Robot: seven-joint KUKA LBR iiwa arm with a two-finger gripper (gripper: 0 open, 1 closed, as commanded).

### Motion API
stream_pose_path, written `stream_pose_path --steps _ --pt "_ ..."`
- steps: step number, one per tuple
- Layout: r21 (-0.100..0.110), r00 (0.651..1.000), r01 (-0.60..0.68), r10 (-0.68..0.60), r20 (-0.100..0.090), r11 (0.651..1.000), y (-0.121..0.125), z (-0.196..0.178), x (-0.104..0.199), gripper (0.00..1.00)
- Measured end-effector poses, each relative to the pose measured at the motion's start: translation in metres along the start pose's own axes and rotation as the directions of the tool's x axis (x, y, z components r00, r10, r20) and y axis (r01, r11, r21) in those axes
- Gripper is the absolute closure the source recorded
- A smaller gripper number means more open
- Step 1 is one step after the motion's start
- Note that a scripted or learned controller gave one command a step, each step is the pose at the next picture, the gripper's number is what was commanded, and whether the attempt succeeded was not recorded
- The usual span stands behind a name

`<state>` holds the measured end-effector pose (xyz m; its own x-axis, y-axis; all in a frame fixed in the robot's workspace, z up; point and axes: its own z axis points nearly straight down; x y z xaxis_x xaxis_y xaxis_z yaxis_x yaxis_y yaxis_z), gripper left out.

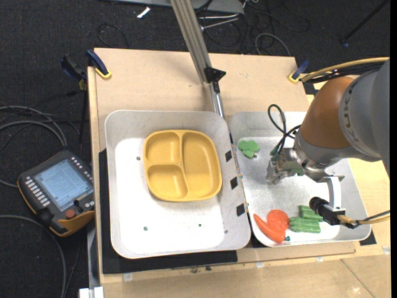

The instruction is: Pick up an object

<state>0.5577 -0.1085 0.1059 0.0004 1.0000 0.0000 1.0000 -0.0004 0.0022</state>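
White plastic makes up both shallow bins on the plywood bench [155, 79], seen from the fixed overhead camera at a slant. Inside the left bin [124, 228] lies a yellow divided plate [183, 165], with three compartments, set toward the bin's upper middle and turned slightly askew. Small dark specks dot the bare floor around it.

In the right bin [356, 197], a small green leafy toy [249, 148] lies near the upper left corner, close to the wall shared with the left bin. Along the near edge, an orange-red toy vegetable [273, 224] sits at the lower left, and just beside it to the right lie green bean-like pieces [306, 221], touching or nearly touching it.

From the right, the grey arm with its orange band [332, 113] reaches over the right bin. Its gripper [275, 171] hangs over the bin's middle, between the green leafy toy above and the orange-red vegetable below, apart from both. Nothing is visible between its tips, but whether it is spread or closed cannot be told from this angle. A black cable [277, 124] loops above the wrist.

Off the bench at the left, a grey and orange teach pendant [57, 191] lies on the dark floor among cables. A metal pole [189, 27] slants down from the top to the bench.
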Motion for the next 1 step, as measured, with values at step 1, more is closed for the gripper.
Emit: stream_pose_path --steps 1 --pt "-0.003 1.000 0.001 -0.001 0.002 1.000 0.0075 -0.0510 -0.0087 1.00"
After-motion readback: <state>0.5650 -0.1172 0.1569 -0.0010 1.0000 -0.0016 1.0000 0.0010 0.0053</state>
